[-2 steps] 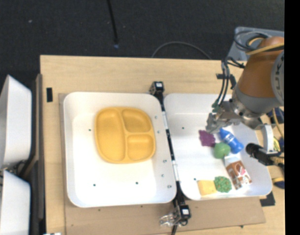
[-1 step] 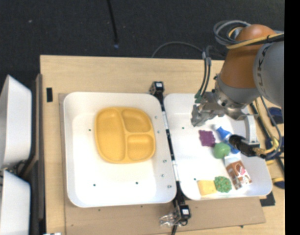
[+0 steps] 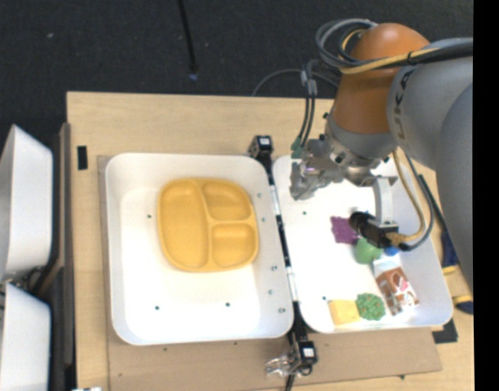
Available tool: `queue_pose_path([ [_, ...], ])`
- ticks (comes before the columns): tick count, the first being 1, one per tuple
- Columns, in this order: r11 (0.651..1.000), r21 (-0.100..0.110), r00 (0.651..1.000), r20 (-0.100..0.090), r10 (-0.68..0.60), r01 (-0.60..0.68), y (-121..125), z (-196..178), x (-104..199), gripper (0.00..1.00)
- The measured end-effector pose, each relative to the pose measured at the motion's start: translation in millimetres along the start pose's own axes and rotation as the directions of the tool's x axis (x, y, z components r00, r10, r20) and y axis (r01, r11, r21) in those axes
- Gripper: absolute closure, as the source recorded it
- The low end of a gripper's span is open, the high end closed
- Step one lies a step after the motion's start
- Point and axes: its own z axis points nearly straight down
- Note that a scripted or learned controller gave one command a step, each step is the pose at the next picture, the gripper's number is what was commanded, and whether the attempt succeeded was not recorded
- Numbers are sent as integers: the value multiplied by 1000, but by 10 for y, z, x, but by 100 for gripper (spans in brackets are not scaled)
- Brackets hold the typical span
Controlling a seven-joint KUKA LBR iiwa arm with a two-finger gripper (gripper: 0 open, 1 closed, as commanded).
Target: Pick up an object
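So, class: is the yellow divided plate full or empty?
Empty: all three compartments of the yellow plate show bare yellow, with nothing lying in them.

- The arm (image 3: 368,96) covers the far right corner of the right bin (image 3: 315,255), hiding the rim and floor there.
- The green thing (image 3: 366,253) is partly covered from above; it is perhaps a ball.
- The purple thing (image 3: 341,230) is too blurred to name.
- The print on the packet (image 3: 395,288) is too small to read.
- The picture's left edge cuts off the white containers (image 3: 21,202) beside the counter (image 3: 86,129).
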Motion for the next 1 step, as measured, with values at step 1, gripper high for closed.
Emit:
queue_pose_path([
  [1, 1000, 1, 1000, 0, 0, 0, 130, 18, 568, 100],
])
